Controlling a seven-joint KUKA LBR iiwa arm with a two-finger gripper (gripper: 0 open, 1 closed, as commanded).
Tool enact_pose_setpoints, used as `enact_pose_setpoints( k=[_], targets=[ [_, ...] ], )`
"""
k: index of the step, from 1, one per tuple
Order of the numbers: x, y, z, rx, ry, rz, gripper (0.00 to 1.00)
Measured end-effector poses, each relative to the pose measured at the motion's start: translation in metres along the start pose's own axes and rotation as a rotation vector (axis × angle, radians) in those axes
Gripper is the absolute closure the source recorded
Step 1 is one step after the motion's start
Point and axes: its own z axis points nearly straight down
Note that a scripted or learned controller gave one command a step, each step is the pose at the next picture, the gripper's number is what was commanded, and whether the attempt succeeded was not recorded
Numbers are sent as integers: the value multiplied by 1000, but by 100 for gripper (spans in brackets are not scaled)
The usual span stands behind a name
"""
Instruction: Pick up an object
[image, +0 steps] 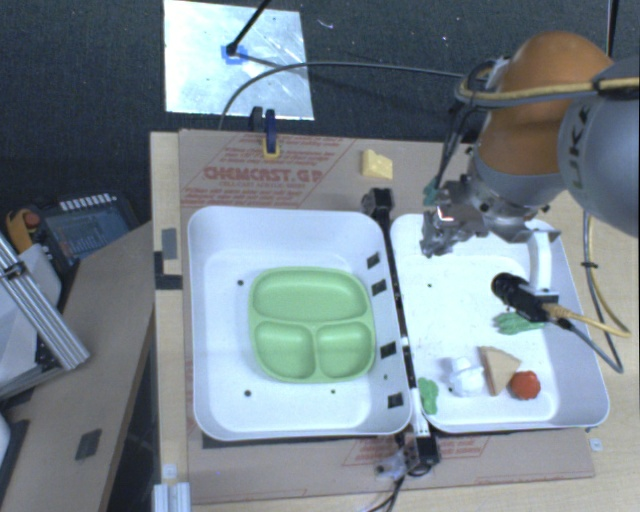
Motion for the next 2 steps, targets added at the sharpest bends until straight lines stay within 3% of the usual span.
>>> enact_pose_setpoints(
  k=[2],
  targets=[
    [86, 48, 28, 1, 0, 1, 100]
  ],
)
